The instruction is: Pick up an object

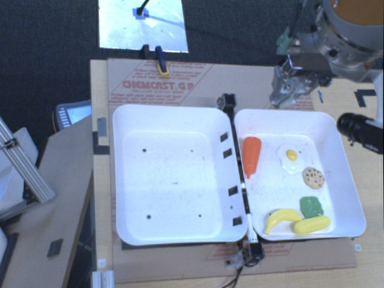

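The right bin (336,131) holds an orange carrot (251,155) by its left wall, a fried egg (290,158) in the middle, and a round cookie (313,177) just below the egg. A green piece (311,205), a yellow banana (281,218) and a yellow oblong piece (312,224) lie near the bin's front edge. My gripper (287,95) hangs above the back rim of the right bin, well behind the carrot and egg, with nothing seen in it.
The left bin (120,161) sits beside the right one, joined by a black clip strip (234,161). A shiny metal plate (143,17) lies at the back. A black cylinder (360,131) protrudes at the right edge.
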Tool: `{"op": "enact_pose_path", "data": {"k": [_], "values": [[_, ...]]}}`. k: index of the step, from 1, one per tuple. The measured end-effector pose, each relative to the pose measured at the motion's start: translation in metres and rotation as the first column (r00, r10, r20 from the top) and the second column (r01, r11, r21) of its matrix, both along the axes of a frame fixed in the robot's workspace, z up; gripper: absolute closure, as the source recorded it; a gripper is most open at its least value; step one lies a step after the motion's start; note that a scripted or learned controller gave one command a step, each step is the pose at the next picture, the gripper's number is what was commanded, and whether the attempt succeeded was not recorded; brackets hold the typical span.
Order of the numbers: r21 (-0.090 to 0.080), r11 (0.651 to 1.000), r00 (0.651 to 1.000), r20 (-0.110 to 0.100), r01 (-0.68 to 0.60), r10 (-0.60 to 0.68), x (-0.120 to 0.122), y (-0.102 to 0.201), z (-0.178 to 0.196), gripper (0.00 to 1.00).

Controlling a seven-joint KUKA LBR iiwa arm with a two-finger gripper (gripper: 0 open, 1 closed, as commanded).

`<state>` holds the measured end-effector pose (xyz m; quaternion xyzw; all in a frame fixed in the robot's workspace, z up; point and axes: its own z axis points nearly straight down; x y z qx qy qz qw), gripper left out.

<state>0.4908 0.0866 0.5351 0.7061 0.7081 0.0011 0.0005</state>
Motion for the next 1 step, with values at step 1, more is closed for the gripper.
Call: {"op": "enact_pose_path", "data": {"k": [1], "values": [[0.0, 1.0, 1.0, 0.0, -0.001, 0.001, -0.0043, 0.0071, 0.0, 1.0]]}}
